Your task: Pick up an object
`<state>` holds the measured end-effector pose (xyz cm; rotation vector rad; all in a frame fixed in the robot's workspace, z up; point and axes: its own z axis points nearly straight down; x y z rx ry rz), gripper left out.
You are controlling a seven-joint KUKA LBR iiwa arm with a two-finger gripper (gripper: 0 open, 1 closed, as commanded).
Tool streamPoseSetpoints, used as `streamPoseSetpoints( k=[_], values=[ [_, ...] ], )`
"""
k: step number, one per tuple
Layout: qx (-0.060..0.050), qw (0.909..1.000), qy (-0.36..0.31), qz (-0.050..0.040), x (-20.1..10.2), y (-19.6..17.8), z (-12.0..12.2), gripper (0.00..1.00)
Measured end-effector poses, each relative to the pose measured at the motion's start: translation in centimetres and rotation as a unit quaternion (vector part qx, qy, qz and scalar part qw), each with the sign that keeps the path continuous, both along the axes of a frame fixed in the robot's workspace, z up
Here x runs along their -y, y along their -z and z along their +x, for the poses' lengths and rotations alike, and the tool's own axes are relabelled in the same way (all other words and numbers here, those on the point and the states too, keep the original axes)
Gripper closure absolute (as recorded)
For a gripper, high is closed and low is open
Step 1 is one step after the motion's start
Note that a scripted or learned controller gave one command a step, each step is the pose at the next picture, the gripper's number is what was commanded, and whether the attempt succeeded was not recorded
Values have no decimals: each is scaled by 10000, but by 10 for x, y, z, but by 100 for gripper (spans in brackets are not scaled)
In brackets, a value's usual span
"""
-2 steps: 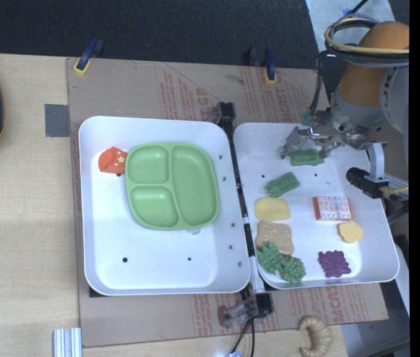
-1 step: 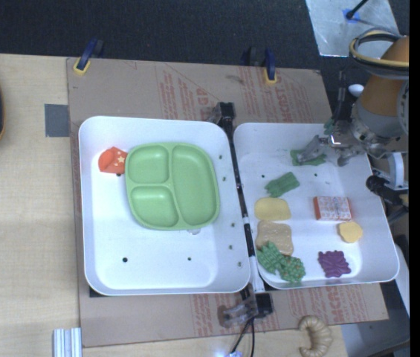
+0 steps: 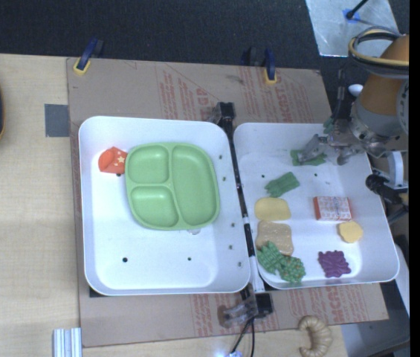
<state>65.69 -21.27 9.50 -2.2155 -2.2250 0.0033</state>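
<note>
The grey two-finger gripper (image 3: 321,149) sits at twelve o'clock in the right shallow white bin (image 3: 388,262), clenched on a dark green flat toy piece (image 3: 303,155). At six o'clock from it lie a leafy green toy (image 3: 282,184) and a red-and-white patterned packet (image 3: 332,208) whose print is too small to read. The brown cardboard sheet (image 3: 157,88) under both bins bears faded red lettering, illegible here.

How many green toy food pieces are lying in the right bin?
3: one under the gripper at the top, a leaf-shaped piece mid-left, and broccoli at the bottom left. More may hide under the arm.
</note>
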Motion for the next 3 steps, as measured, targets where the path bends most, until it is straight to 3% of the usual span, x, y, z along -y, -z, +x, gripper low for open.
streamPoseSetpoints(
  k=[1,2,3],
  values=[
    [25,10000,8,-7,0,-44,0,0],
    [-13,10000,-15,3,-36,-39,-1,0],
    [-22,10000,-1,-2,-28,5,-1,0]
  ],
)
